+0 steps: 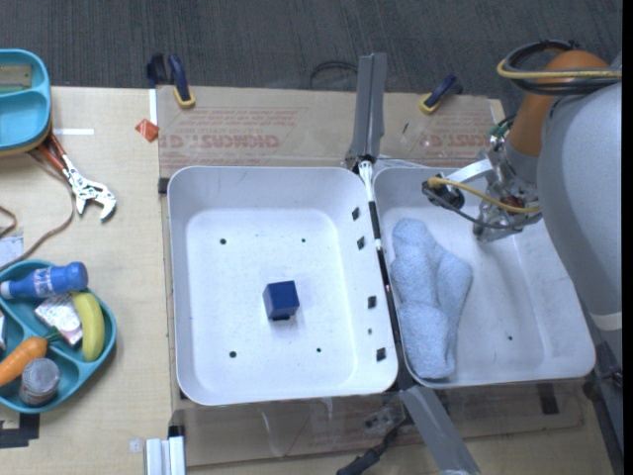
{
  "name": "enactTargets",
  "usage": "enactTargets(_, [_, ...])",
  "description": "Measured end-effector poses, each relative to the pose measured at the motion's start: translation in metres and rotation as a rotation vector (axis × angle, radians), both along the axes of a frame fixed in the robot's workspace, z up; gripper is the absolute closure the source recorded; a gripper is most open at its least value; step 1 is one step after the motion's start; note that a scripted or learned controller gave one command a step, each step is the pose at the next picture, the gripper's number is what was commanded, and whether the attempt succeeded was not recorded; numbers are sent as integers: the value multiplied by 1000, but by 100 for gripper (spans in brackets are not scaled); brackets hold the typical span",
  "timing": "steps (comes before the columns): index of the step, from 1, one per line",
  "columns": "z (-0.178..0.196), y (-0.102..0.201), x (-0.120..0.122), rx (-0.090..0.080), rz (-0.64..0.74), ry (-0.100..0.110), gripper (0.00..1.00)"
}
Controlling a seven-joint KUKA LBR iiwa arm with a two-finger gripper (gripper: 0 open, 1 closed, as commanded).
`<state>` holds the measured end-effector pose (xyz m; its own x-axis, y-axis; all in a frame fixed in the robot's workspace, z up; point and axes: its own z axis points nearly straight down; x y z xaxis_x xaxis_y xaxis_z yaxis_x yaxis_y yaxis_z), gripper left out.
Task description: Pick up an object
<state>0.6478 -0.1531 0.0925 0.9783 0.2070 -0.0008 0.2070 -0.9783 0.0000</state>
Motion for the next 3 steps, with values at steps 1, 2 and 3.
enactTargets(1, [142,5,-23,0,28,1,100])
enactTargets(2, [55,28,3,1,2,4,100])
enactTargets(3, [56,28,4,1,2,3,0])
